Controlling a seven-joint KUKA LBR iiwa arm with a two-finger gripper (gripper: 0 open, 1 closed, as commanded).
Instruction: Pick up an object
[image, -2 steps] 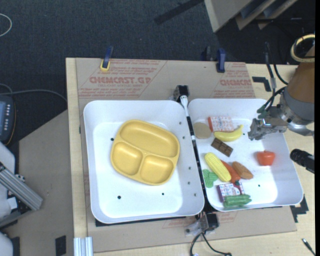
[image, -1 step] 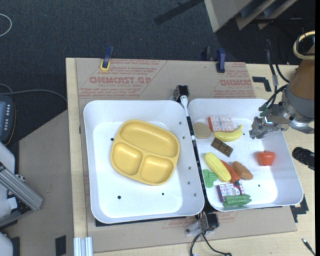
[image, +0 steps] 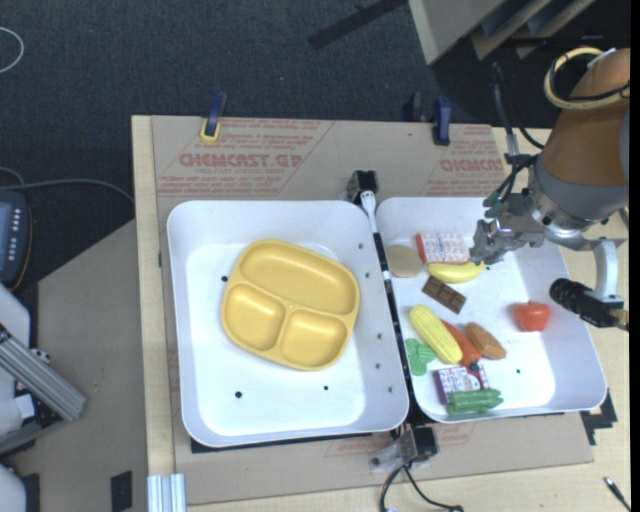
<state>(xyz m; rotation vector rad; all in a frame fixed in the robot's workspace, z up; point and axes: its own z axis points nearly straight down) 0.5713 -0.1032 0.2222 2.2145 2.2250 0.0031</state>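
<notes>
Yellow banana (image: 456, 271), lying flat, right bin (image: 590, 375), beside chocolate bar (image: 443, 293)

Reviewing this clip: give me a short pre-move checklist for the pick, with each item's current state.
1. Pincer over the right bin, where the objects lie: ok.
2. A target close by: ok, the banana lies just beside the pincer tip.
3. Object already held between the fingers: cannot tell, the tip is too small and dark to read.
4. Room around the banana: not ok, the red-and-white packet and brown chocolate bar crowd it.
5. Yellow divided plate in the left bin away from the arm: ok.
</notes>
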